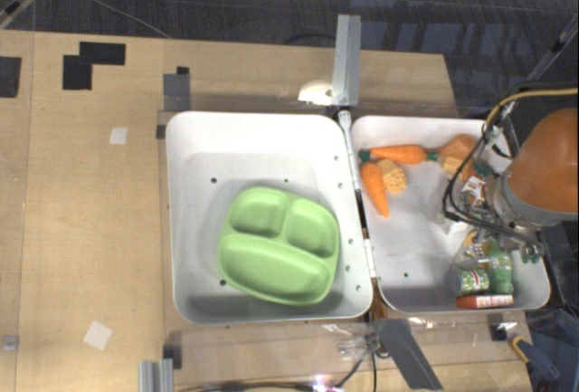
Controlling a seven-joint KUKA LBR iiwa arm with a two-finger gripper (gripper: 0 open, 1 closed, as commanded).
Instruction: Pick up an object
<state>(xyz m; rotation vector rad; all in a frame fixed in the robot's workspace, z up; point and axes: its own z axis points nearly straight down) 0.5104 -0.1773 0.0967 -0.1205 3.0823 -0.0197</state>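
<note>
In the right bin (407, 263), one carrot (398, 154) lies along the far wall. A second carrot (374, 191) slants beside a yellow corn piece (392, 175). A tan-orange item (459, 148) sits at the far right. A green package (486, 276) and a red item (485, 300) lie in the near right corner. My gripper (477, 236) hangs under the orange-banded wrist (547, 166), low over the bin's right side just above the green package. The wrist and cables cover its tips.
The left bin (194, 200) holds a green divided plate (279, 243). A metal post (346, 64) stands behind the seam between the bins. Wooden bench surface lies to the left.
</note>
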